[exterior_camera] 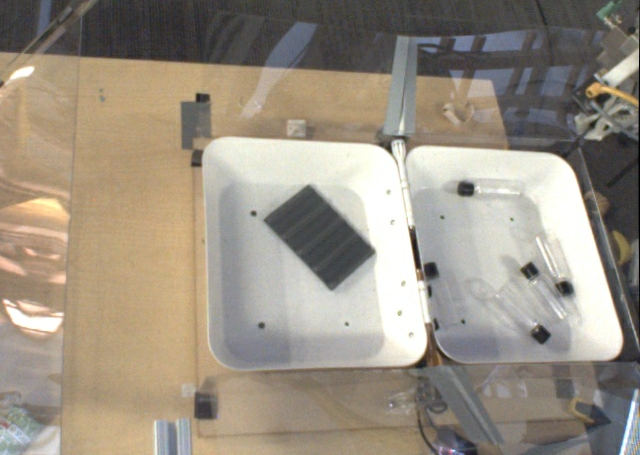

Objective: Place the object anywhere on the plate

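Four or so clear tubes [520,293] with black caps lie in the right bin [600,243]: one [488,187] near the far wall, the rest bunched toward the near right corner, some touching or crossing. The plate [320,236], a dark ribbed slab, lies flat and skewed in the left bin [225,273], well apart from them. My tool is somewhere off to the right, and I cannot tell how it stands.

I judge these tubes light, stiff and slippery, probably brittle if squeezed hard, and round enough to roll away from a poor pinch. The lone tube by the far wall looks the easiest: nothing touches it. I would close across its middle, square to its length, with gentle force. The clustered ones risk dragging a neighbour along. On the plate, the ribs may stop it rolling.
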`<state>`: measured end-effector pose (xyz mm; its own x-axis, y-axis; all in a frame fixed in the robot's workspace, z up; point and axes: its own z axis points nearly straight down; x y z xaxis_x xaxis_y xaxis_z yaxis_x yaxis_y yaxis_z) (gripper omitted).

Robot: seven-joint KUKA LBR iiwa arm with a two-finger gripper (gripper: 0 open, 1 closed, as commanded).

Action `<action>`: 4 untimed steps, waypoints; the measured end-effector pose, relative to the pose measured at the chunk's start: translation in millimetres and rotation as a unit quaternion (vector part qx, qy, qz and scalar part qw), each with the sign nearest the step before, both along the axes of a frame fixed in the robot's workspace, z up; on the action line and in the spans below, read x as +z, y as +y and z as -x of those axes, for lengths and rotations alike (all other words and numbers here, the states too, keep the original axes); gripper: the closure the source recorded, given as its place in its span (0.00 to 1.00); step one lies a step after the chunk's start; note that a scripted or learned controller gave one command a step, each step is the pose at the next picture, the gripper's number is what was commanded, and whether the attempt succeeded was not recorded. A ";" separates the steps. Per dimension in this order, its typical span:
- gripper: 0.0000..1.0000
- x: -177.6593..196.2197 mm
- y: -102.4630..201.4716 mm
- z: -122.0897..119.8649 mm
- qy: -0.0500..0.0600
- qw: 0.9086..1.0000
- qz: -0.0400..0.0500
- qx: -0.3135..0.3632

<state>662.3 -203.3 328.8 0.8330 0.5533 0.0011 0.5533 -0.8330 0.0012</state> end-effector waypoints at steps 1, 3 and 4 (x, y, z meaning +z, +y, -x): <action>1.00 22.7 -0.8 0.6 0.000 0.999 0.000 -0.050; 1.00 37.7 -0.7 4.8 0.001 1.000 0.000 -0.010; 1.00 23.8 -0.6 1.1 0.001 1.000 0.000 -0.023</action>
<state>661.2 -203.8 352.6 0.8573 0.5148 0.0003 0.5148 -0.8573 0.0002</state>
